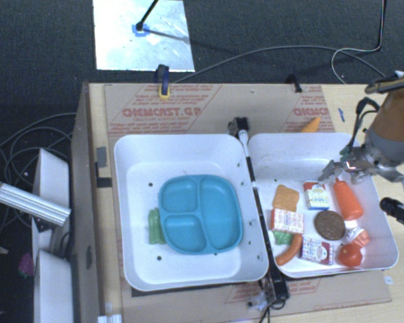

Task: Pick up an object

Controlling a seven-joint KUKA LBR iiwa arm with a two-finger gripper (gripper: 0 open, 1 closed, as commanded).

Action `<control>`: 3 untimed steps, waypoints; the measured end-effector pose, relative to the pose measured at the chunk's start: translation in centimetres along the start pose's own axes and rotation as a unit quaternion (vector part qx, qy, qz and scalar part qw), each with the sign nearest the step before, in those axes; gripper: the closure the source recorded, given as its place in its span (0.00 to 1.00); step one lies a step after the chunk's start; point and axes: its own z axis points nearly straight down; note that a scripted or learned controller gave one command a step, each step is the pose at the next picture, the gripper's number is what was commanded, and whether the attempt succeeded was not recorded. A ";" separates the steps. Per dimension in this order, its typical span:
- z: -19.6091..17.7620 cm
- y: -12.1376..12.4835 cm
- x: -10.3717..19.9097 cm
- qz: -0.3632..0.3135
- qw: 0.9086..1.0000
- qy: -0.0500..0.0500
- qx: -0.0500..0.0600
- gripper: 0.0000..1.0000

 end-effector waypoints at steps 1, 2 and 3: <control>3.9 -4.2 0.0 0.000 1.000 -0.001 -0.008 0.00; -5.3 6.8 1.6 -0.002 1.000 -0.001 -0.003 0.00; -3.7 0.0 4.7 -0.001 1.000 0.001 0.001 0.00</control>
